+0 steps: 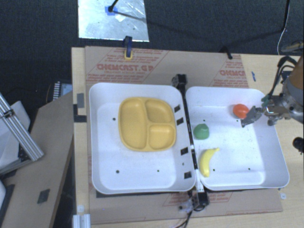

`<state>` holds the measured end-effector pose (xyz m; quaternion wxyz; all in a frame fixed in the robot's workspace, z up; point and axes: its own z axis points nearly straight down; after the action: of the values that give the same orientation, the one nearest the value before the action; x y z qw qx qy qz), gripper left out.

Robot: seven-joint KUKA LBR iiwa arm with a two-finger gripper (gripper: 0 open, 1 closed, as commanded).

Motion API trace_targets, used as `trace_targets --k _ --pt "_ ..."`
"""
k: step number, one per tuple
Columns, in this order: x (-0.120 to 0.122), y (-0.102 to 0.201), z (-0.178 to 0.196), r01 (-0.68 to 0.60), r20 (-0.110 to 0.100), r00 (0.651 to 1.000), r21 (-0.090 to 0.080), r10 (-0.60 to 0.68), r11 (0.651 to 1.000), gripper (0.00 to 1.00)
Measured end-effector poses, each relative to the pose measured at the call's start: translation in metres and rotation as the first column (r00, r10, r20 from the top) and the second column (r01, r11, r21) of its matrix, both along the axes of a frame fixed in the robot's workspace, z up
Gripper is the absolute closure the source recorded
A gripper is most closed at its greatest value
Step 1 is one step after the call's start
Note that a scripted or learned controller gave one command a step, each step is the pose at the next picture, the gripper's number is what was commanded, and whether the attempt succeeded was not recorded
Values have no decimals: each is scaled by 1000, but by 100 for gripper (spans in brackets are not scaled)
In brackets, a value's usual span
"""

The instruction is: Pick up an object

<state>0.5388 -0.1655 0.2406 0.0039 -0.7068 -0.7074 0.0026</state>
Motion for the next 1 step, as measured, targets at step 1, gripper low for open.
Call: trace_targets --k 1 --pt "2 0 5 -3 10 1000 -2 3 1000 0"
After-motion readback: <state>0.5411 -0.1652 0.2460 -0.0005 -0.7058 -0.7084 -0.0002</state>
